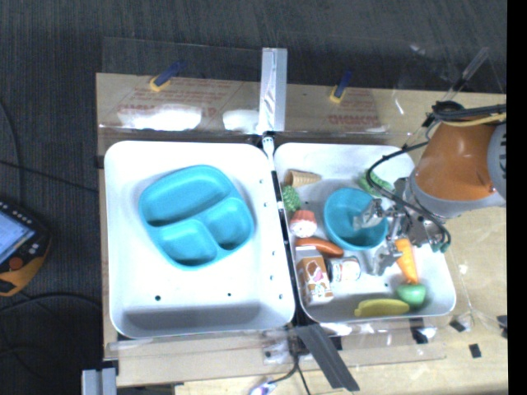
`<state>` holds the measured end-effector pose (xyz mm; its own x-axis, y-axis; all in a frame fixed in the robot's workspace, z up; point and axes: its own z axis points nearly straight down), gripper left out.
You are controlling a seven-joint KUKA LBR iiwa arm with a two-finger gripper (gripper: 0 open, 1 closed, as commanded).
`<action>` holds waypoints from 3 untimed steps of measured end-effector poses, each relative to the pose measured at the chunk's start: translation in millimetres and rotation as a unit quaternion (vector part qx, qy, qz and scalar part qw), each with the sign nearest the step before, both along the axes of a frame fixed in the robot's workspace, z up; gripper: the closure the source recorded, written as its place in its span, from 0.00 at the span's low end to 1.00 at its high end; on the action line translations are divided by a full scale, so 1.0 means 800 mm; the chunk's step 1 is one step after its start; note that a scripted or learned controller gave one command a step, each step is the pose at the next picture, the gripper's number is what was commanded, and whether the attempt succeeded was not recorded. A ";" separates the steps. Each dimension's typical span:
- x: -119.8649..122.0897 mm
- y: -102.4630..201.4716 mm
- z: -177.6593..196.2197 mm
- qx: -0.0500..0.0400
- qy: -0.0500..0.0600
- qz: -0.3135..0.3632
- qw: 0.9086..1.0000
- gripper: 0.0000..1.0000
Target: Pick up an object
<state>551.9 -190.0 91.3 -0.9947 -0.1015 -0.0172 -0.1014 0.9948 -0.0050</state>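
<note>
My gripper hangs low in the right bin, reaching in from the right below the orange wrist band. Its fingers stand apart. One finger sits at the right rim of a blue bowl; the other points down toward the bin floor near a small can. An orange carrot lies just right of the lower finger, apart from it. I see nothing gripped between the fingers.
The right bin also holds a sausage, a brown carton, a yellow banana, a green fruit, a cone and a red-and-white item. A blue divided plate lies in the left bin.
</note>
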 end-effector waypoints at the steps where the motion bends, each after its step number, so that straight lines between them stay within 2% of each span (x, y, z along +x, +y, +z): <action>1: -0.030 0.015 0.001 0.000 -0.002 -0.077 0.997 0.00; 2: 0.063 -0.007 0.000 0.000 -0.001 -0.077 0.997 0.00; 3: 0.015 -0.040 -0.001 0.003 0.001 -0.139 0.990 0.00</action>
